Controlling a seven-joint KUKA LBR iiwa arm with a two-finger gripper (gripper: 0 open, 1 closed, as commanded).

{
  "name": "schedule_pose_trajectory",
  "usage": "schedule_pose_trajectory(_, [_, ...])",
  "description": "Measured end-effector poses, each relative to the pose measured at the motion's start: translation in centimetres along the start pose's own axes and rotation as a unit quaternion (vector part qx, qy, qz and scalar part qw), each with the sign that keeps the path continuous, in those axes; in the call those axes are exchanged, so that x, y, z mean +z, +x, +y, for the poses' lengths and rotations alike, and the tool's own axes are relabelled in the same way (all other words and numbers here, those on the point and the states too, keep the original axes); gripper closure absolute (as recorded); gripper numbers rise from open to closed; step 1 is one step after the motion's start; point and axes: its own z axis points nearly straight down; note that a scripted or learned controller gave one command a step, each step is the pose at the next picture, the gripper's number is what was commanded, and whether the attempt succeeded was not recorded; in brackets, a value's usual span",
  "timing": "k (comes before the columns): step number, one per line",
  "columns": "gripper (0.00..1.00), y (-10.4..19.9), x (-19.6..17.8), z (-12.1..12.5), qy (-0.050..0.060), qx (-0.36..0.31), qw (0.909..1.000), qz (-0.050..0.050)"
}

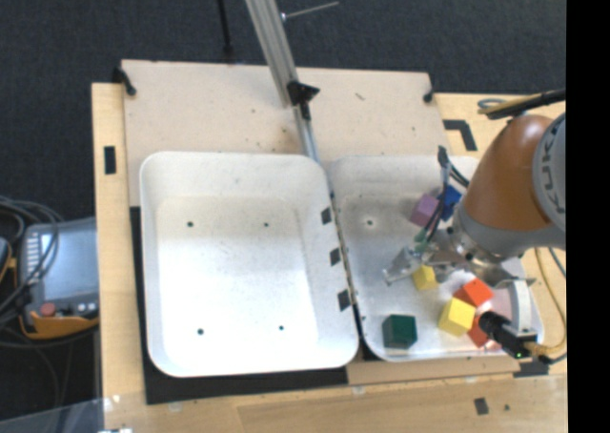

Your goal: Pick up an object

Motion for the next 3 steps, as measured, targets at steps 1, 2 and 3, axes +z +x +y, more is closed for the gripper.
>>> schedule_pose_trajectory(1, [0.00,-0.4,2.8,0.6,-0.012,0.000,0.9999,-0.003])
schedule_pose_trajectory(2, [1.00,-0.5,1.9,0.7,-0.015,0.004,0.9999,-0.005])
schedule_pose_trajectory(3, [1.00,-1.0,-4.5,0.9,-0.007,-0.002,1.0000,-0.001])
